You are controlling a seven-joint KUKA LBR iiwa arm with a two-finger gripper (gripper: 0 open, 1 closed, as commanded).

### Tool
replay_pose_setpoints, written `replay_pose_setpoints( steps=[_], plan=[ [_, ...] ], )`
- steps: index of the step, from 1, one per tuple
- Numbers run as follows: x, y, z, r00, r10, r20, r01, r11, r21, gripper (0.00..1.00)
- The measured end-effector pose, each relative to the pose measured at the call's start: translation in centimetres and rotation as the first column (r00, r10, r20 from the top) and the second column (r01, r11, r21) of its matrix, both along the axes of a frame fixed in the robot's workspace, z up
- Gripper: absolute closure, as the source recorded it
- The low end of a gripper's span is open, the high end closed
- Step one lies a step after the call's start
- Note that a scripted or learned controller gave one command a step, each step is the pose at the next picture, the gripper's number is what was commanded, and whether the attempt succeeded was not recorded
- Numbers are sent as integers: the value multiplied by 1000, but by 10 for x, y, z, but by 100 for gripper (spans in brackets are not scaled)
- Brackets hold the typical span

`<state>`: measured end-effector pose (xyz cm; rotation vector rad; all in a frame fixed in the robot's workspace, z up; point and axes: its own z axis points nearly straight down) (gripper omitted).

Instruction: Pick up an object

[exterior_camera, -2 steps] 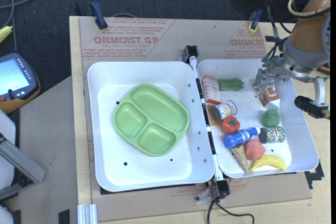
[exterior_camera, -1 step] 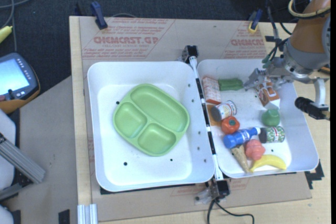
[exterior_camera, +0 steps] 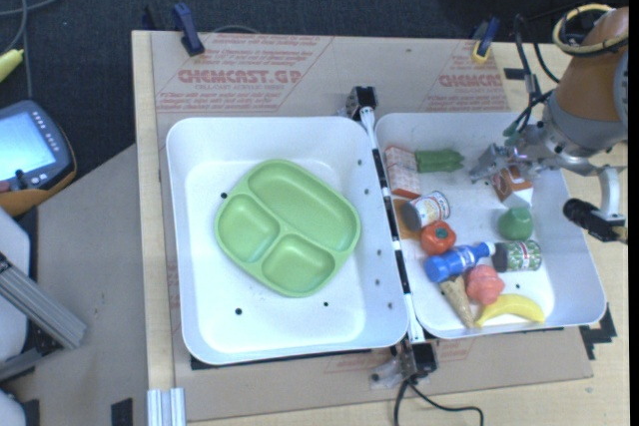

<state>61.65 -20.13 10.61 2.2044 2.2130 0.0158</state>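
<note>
Scattered across right bin (exterior_camera: 584, 299): green ball (exterior_camera: 516, 222), small can (exterior_camera: 520, 255) just below it, yellow banana (exterior_camera: 513, 309) at front edge, pink toy (exterior_camera: 484, 284), blue bottle (exterior_camera: 457, 263), red tomato (exterior_camera: 437, 237), green block (exterior_camera: 438, 160) near back wall. Packed close together; tomato, bottle and pink toy touching or nearly so. Gripper (exterior_camera: 511, 165) low over back right part of bin, above a brown item (exterior_camera: 515, 183); open or closed state cannot be told. Left bin (exterior_camera: 190, 244) holding green divided tray (exterior_camera: 289, 227). Both bins on worktop (exterior_camera: 250, 70).
</note>
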Motion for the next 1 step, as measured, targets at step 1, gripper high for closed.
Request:
replay_pose_setpoints(
  steps=[1],
  plan=[
    [0, -2, 11, 1000, 0, 3, 0, 1000, -5, 100]
  ],
)
